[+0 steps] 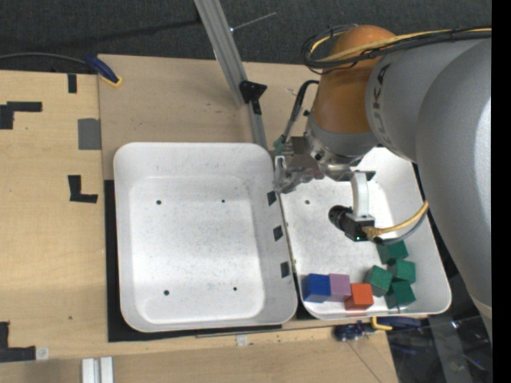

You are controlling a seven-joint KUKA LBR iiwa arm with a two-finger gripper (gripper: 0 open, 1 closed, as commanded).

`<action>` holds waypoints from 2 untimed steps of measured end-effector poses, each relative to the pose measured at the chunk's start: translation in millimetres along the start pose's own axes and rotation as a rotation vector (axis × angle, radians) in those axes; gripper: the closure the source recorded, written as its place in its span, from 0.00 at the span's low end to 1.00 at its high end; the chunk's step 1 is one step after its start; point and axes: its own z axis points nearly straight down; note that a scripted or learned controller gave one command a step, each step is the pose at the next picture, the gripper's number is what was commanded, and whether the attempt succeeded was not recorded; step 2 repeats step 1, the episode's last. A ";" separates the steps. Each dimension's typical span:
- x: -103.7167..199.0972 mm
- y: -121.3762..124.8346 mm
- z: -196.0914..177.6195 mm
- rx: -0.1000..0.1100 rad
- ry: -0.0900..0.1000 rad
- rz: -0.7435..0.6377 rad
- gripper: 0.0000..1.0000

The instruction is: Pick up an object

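Bulky grey arm [447, 134] w/ orange band [347, 78] above wrist; thin dark cables [431, 34] over it.

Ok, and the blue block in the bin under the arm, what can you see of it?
The blue block is a small cube, plain matte blue, with no markings visible; its material cannot be told. It sits flat on the floor of the bin under the arm, in the near corner beside the wall next to the other bin. One side lies against the purple block, apparently touching. The gripper is well away, toward the bin's far end.
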 end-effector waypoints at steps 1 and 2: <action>59.7 15.2 -2.3 -0.001 0.003 -0.002 1.00; 59.7 15.2 -2.3 -0.001 0.003 -0.002 1.00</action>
